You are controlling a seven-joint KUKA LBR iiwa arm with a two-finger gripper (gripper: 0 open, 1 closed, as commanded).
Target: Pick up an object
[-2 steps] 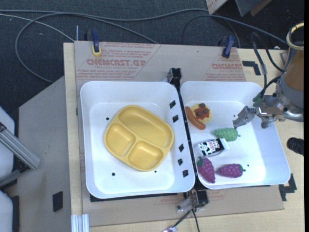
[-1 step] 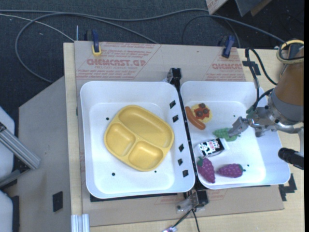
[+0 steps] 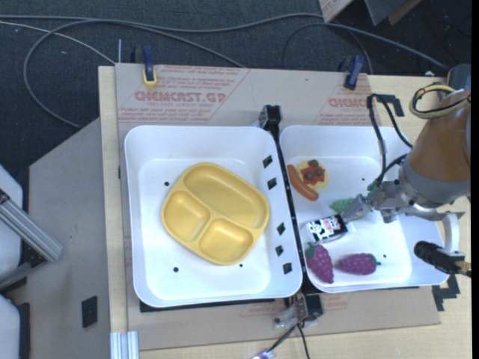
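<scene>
**Pick attempt under way — no object lifted**

Dark carpet surrounds a board-topped bench [image 3: 187, 96] carrying two white bins side by side. Left bin [image 3: 142, 200] holds a yellow divided plate [image 3: 215, 212]. Right bin [image 3: 389, 144] holds the candidates: a hot dog toy [image 3: 301, 182] beside a small pizza-like piece [image 3: 314, 172], two purple grape bunches [image 3: 320, 263] and [image 3: 358, 263], a green item [image 3: 343, 205], and a black-and-white carton [image 3: 327, 229].

Arm [image 3: 441, 155] reaches in from the right; the gripper [image 3: 350, 215] sits low, at the carton's right end. Judgement: approach done, grasp and lift outstanding — the carton appears to rest on the bin floor.

Finger state cannot be told. The green item is partly covered, its identity unclear. Contact with the carton is not resolvable.
</scene>
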